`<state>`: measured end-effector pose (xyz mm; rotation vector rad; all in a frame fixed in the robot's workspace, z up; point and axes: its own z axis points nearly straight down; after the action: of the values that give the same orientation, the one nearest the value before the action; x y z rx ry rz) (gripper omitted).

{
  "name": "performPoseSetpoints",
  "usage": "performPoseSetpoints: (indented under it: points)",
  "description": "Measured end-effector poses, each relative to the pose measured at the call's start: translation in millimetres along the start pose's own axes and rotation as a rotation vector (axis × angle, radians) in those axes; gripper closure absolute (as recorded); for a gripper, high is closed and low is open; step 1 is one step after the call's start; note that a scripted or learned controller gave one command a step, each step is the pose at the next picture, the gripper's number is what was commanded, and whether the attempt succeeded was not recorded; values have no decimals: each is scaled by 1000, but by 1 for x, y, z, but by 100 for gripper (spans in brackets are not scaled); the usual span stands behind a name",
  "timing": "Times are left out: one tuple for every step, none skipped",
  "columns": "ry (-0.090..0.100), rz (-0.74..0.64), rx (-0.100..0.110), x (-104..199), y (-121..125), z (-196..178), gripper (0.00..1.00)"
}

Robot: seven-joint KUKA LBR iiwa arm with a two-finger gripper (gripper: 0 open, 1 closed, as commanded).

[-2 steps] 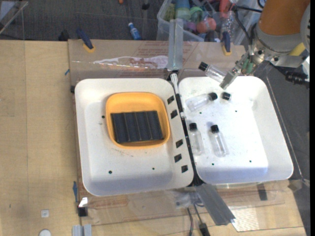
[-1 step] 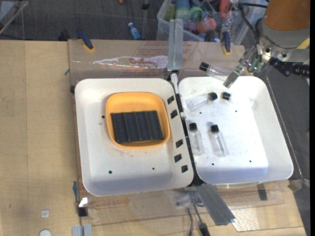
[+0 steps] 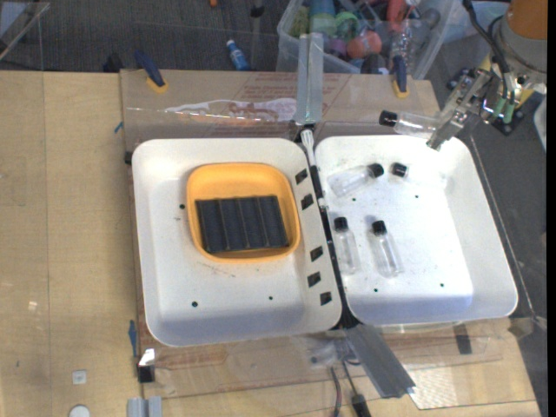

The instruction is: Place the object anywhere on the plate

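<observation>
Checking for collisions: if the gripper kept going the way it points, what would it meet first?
Probably the far right corner of the right white bin: the gripper points down-left, just above it. Depth is unclear.

Left bin (image 3: 165, 307) holds orange plate (image 3: 201, 181) bearing dark ridged block (image 3: 241, 224); right bin (image 3: 452, 276) contains clear vials (image 3: 385, 248); gripper (image 3: 439, 137) above its far edge.
</observation>
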<state>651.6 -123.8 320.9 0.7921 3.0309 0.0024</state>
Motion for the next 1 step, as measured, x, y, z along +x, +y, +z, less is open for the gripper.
performPoseSetpoints:
  points:
    - [1,33,1,-27,-36,-87,100]
